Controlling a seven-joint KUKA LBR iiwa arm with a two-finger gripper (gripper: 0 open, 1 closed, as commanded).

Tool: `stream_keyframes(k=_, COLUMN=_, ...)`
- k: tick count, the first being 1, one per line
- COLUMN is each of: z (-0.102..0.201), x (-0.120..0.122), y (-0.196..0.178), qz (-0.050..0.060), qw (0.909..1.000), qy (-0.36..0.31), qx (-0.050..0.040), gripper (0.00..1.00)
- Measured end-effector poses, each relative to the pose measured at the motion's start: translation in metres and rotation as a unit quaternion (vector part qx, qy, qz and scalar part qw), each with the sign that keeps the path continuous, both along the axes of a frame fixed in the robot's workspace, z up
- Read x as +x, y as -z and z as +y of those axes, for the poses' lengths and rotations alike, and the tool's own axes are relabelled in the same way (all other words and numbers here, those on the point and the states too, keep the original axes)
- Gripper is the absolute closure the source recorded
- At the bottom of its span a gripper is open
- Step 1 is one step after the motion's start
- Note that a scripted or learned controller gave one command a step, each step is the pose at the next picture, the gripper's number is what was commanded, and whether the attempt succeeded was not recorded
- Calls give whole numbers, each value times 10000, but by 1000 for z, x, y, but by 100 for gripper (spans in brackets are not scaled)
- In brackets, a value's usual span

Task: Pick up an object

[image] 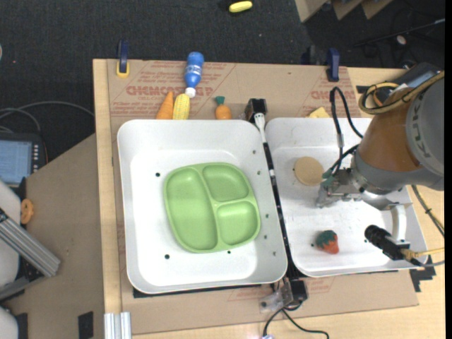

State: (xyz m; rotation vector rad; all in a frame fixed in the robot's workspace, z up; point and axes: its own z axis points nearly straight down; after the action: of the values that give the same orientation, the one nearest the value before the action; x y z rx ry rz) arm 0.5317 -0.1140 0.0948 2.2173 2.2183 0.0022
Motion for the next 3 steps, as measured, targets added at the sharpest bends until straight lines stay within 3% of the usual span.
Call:
stream_keyframes(k=1, z=0, x=0, y=1, qz=5, qw=10000, qy=2, qx=1, gripper=0)
stream_keyframes(k=2, z=0, x=0, y=-10, qz=-10, qw=10000, qy=4, qx=-6, gripper=100)
stream_keyframes(k=3, z=20, x=32, y=-78, qz=-20, qw=10000, qy=-19, qx=6, gripper=100)
